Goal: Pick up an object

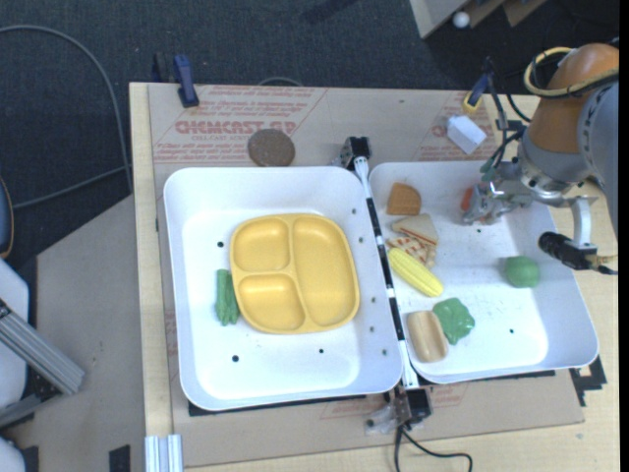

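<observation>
Nearest, a pale wooden bench carries two white bins. Left bin: yellow divided plate, green pod-like toy at the plate's left. Right bin: bread-roll toy touching a green leafy toy; yellow corn cob; green ball; tan sandwich piece; orange chunk. Gripper low over the right bin's far part beside a small red item; cannot tell its pincer state. Farther: brown disc on printed cardboard, dark carpet beyond.
</observation>
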You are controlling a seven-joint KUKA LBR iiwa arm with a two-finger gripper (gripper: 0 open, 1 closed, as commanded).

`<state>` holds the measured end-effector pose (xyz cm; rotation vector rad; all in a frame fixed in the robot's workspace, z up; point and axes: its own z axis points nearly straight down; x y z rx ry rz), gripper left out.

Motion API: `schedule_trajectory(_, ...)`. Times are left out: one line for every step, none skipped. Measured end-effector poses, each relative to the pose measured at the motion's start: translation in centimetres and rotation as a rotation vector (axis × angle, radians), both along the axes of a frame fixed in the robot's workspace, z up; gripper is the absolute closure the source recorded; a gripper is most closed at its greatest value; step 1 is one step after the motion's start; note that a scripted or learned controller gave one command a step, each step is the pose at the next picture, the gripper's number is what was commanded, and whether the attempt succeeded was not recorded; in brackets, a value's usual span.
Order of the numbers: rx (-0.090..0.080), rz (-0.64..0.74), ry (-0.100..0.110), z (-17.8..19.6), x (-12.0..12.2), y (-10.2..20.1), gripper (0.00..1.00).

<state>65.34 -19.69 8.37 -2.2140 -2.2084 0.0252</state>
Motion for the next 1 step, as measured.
schedule_trajectory(0.005, 0.000, -0.006, -0.13, 0.14, 0.33, 0.00)
